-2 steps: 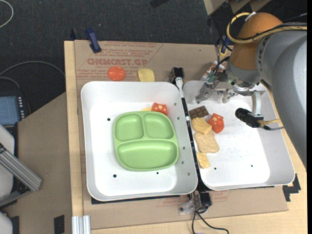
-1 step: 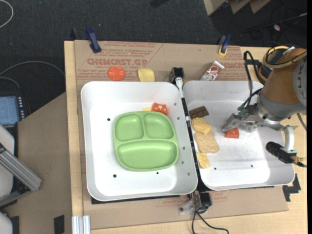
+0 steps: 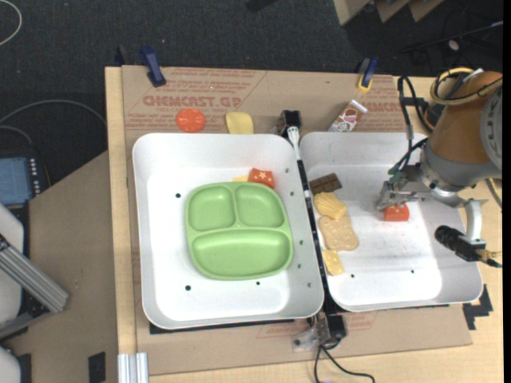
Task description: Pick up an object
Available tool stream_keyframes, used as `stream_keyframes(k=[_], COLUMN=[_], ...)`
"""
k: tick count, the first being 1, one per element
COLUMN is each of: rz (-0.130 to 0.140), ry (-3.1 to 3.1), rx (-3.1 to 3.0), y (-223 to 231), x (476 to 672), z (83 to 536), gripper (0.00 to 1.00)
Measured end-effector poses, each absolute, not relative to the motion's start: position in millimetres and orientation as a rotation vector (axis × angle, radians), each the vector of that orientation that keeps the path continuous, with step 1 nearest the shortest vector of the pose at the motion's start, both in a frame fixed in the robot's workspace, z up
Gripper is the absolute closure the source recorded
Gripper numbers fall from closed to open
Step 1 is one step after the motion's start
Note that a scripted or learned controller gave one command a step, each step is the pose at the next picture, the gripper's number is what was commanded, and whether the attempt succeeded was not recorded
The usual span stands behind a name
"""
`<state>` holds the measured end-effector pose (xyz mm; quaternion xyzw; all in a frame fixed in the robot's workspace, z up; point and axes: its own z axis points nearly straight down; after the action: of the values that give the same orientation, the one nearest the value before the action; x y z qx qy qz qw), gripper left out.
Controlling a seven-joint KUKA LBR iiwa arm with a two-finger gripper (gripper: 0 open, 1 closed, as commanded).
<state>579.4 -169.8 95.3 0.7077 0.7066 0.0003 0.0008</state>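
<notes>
1. End effector [image 3: 397, 200] low in right bin [image 3: 423, 286], directly over red object [image 3: 397, 211]; grip state: cannot tell.
2. Step: grasp attempt.
3. Next: confirm hold, lift straight.

One fixed camera looked down at a slant from above the bench [image 3: 120, 214], far enough back to take in both white bins [image 3: 160, 294] (side by side) and dark floor beyond; the arm [image 3: 467, 134] entered from the right.

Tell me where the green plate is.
The green plate sits in the middle of the left bin, with a small red block just beyond its far edge.
</notes>
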Motion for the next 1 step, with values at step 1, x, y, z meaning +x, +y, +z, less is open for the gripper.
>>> stream_keyframes(k=[1], rz=[0.000], ry=[2.231], rx=[2.216], y=[-89.7], x=[589.6], z=[84.5], gripper=[1.00])
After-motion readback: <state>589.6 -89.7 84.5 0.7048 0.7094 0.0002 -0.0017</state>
